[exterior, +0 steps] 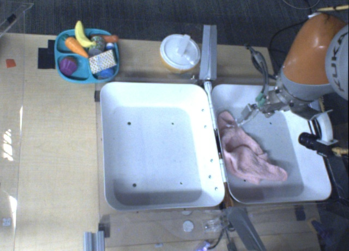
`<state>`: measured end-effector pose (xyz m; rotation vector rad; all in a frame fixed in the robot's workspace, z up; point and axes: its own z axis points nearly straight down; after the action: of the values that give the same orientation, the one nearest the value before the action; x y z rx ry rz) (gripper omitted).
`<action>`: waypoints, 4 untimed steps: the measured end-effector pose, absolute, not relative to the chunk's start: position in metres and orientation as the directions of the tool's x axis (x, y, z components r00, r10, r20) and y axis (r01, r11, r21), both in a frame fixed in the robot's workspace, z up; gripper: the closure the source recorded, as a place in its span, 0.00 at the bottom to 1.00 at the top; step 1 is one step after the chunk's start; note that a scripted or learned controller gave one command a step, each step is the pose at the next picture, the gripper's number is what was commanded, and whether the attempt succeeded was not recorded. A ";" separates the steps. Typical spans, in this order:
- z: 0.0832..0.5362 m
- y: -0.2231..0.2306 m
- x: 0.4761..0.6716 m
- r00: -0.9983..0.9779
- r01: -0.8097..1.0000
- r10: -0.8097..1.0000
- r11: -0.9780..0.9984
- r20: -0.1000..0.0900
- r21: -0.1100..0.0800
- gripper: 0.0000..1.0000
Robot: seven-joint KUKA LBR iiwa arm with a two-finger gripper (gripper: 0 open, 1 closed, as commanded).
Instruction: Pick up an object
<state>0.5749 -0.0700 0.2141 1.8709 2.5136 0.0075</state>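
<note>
Reaching: gripper (246, 114) low over the right bin (305, 190), fingers' state cannot be told
Cloth (245, 154): pink, along bin's left side, at gripper's 6 o'clock
Long axis: 11 to 5 o'clock

The one readable marking is a fragment of dark lettering, apparently "KU", on the grey casing of the arm (334, 72), just below its orange band (316, 40) at the right edge; nothing else carries legible text, numbers or signs
</note>
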 end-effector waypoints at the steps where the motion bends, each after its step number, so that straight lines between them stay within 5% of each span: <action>1: 0.096 -0.116 0.556 -0.286 0.958 0.958 0.286 -0.004 0.009 0.00; 2: 0.091 -0.101 0.546 -0.277 0.961 0.961 0.278 -0.008 0.016 0.00; 3: 0.105 -0.100 0.550 -0.280 0.959 0.960 0.281 -0.012 0.027 1.00; 4: 0.199 -0.103 0.621 -0.425 0.905 0.905 0.425 -0.007 0.010 1.00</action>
<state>0.6206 -0.1030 0.1995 1.6778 2.6425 0.0075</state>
